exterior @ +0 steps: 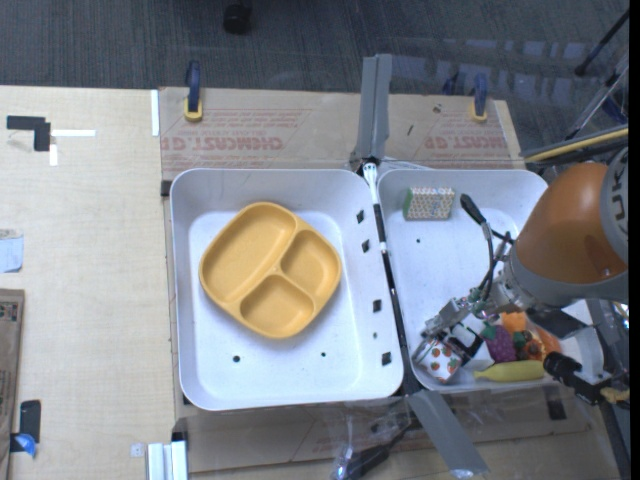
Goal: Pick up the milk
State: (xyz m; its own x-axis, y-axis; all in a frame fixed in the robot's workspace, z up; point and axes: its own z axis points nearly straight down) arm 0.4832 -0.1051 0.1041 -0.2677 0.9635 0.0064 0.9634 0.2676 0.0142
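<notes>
Camera view shows the gripper (452,330) low in the right bin (440,258), fingers hard to tell apart, over a small white carton with red marks, the milk (443,363), lying near the front-left corner beside a banana (512,371).

The one thing I could read was on the cardboard sheet (300,128) lying under the far ends of the two bins. It carried red printed lettering, upside down from where the camera looked, and it spelled "CHEMCEST" beside a part that looked like "GP". The same red print ran again on the stretch of cardboard behind the right bin (455,183), but it was too faint there to make out. The small patterned box (429,204) in that bin had markings too fine to read.
</notes>
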